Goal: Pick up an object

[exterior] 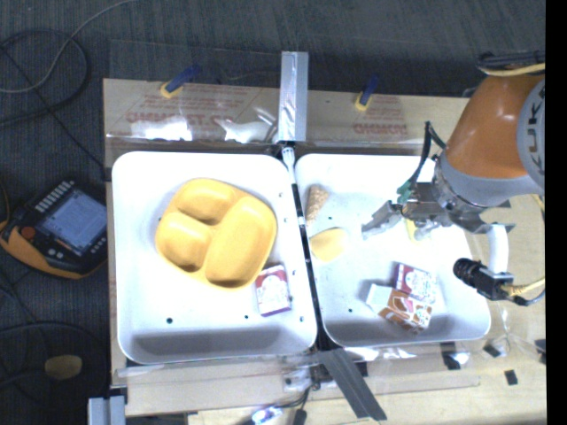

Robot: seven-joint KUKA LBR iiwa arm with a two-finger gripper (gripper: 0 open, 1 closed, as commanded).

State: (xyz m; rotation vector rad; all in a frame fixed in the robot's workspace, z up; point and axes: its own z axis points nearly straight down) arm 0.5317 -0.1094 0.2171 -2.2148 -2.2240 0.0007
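The carton (410, 296) carries red and white print with a picture on its face, but the writing is too small to read. It lies flat and tilted in the right bin (341, 326), toward the near edge. A second carton (273, 290), white with a red panel, lies in the left bin (128, 326), just left of the divider (301, 237). A yellow cushion (215, 230) fills the middle of the left bin. Right of the divider sit a pale yellow lump (327, 243) and a speckled roll (315, 201). The gripper (403, 220) hangs over the right bin, beyond the carton and apart from it, jaws spread with nothing between them.
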